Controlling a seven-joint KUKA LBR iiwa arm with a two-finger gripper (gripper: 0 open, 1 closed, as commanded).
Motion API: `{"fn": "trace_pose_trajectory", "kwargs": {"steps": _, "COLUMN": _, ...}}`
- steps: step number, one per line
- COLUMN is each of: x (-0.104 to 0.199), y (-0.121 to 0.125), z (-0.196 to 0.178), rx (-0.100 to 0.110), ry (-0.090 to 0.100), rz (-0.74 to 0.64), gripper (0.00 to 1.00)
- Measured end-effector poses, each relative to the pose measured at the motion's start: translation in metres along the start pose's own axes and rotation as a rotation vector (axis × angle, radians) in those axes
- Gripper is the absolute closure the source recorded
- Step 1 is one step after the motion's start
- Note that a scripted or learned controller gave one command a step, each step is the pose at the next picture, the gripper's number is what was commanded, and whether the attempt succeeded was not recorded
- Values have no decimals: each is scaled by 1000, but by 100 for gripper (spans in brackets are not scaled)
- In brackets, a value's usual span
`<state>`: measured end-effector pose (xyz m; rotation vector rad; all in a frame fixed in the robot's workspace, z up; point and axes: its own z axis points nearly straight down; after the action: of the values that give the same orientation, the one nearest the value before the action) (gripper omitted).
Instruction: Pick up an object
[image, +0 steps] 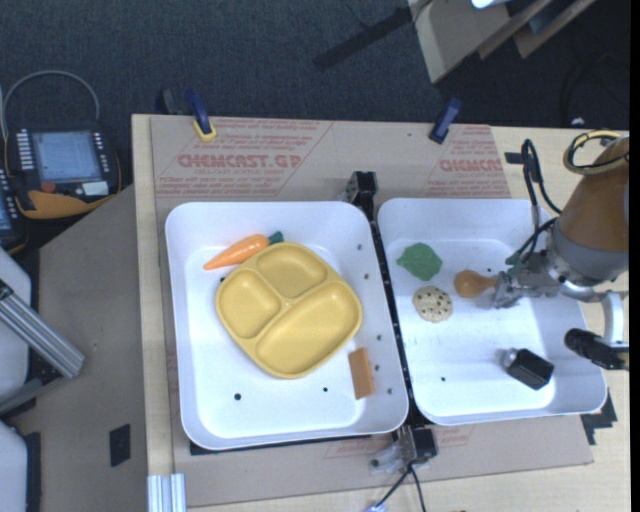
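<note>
My fingers (503, 291) are low in the right bin (560, 400), upper middle, reaching in from the right wall side. Tips sit right at the brown drumstick-shaped toy (471, 283); its thin end runs into them. Too small and blurred to call: can't tell if I'm spread, closed, or pinching it.

Right bin count: 4 things.
- 1 brown drumstick toy, at my tips.
- 1 green leafy piece (420, 261), up-left of it, near the bin's left wall.
- 1 speckled cookie (433, 303), just below the green piece, near the drumstick, apart from both.
- 1 black block (528, 368), lower right, well apart from the rest, close to the front rim.

Open room in the right bin: bare floor across the lower left and centre, between cookie and black block. Also a bare strip along the back wall above the green piece. My arm covers the right edge.

Left bin (200, 380) count: 3 things.
- 1 yellow divided plate (290, 310), three compartments, takes up the middle.
- 1 carrot (236, 251), touching the plate's upper-left rim, green top pointing right.
- 1 small brown block (361, 373), just off the plate's lower-right rim, near the bin's right wall.

Open room in the left bin: wide bare band down the left side and along the front. Tight on the right, between plate and wall.

Bins sit side by side on the bench (300, 150), walls nearly touching, black clamp (362, 185) at the top of the seam.
</note>
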<state>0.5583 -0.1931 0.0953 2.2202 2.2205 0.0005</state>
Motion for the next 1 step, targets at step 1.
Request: {"fn": "trace_pose_trajectory", "kwargs": {"steps": 1, "x": -3, "y": 3, "z": -64, "rx": -5, "ry": -2, "rz": -1, "gripper": 100}}
